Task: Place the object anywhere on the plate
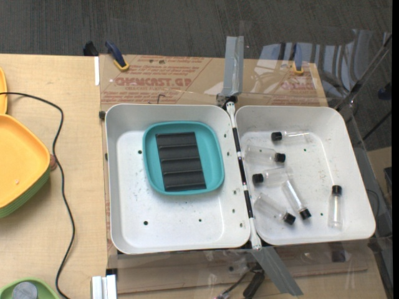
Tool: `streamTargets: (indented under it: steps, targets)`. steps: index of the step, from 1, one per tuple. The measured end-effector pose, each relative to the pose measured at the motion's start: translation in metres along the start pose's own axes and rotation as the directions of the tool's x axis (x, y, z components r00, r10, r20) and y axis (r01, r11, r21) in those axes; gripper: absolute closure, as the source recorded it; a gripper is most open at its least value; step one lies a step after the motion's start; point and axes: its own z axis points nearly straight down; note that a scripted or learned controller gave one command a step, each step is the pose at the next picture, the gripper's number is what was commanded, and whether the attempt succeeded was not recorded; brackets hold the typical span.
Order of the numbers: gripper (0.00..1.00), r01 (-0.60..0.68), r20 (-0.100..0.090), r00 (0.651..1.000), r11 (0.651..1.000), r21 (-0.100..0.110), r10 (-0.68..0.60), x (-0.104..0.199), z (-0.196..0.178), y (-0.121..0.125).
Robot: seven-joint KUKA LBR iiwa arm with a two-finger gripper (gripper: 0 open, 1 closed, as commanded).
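— Vials [292, 199] first, since they lie nearest us. Why are they scattered like that?

— They look tipped in loose: clear tubes with black caps, lying on their sides at all angles in the right bin [365, 220], to the right of the plate [214, 167] and across the seam between the bins. I take one of them to be the object; which one, I cannot tell.

— None on the plate?

— None. All of them are well apart from it. The teal plate sits flat in the left bin [181, 223], toward the far half, carrying a black ridged insert [181, 161] at its middle. I would guess the ridges are there to keep a round tube from rolling off.

— And the fingers?

— Whether they are spread or pressed together I cannot tell. Judging by how things lie, the pick is not yet made.

— Beyond the plate?

— Printed cardboard [162, 80] lies under the bins, held to the counter [50, 92] by a clamp [116, 56], probably so nothing slides when the arm presses down. Far to the plate's left rests a yellow dish [19, 161], out of the way.
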Motion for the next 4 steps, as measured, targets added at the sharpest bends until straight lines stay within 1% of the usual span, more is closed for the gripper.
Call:
streamTargets:
  steps: [4]
  targets:
    - [0.0, 0.0, -0.001, 1.0, 1.0, 0.0, 0.0, 0.024, 0.0, 0.005]
